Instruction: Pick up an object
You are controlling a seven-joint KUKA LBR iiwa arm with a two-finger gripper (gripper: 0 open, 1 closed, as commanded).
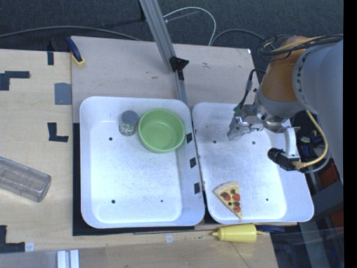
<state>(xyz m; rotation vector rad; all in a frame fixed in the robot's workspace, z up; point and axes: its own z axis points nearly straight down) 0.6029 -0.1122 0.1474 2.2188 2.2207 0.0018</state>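
Note:
A toy pizza slice (229,197) lies flat near the front of the right bin (262,166). In the left bin (134,183) a green bowl (161,130) sits at the back, and a small grey-topped can (129,122) stands just left of it. My gripper (237,128) hangs over the back of the right bin, well behind the pizza slice and to the right of the bowl. Nothing shows between its fingers.
A yellow mustard bottle (235,233) lies on the bench in front of the right bin. A clear plastic container (22,179) lies at the far left. A slanted metal pole (162,35) stands behind the bins, with cables near it.

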